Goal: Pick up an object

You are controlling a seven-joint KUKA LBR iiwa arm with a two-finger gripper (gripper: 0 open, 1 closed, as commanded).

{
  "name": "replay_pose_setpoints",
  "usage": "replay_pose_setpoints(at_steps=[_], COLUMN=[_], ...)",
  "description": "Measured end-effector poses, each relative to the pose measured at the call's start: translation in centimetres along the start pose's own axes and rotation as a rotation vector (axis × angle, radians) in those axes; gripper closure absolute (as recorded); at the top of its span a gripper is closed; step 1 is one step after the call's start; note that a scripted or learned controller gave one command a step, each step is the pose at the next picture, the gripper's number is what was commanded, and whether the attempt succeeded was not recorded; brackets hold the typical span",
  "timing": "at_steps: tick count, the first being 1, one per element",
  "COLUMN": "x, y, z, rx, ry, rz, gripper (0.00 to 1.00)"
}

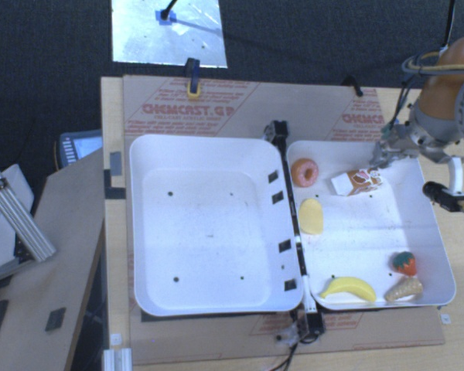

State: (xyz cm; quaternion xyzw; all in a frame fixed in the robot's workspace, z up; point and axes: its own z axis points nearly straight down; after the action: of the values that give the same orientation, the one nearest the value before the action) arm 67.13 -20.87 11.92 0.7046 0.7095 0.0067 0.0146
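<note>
Currently the hand is hovering just beside the small white-and-red carton, at 1 o'clock in the right bin; finger state: can't tell. Carton's looking light, stiff, maybe crushable; I'd be gripping across its narrow sides.

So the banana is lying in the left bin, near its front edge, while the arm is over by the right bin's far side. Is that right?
Not quite. The camera view shows the banana in the right bin, near its front edge, not the left bin. The arm's gripper is indeed at the right bin's far side.
</note>
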Motion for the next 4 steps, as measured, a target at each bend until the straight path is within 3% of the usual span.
replay_pose_setpoints(at_steps=[4], x=[0.0], y=[0.6], z=[-4.5], rx=[-0.013], ry=[-0.006], rz=[-0.014], gripper=[1.0])
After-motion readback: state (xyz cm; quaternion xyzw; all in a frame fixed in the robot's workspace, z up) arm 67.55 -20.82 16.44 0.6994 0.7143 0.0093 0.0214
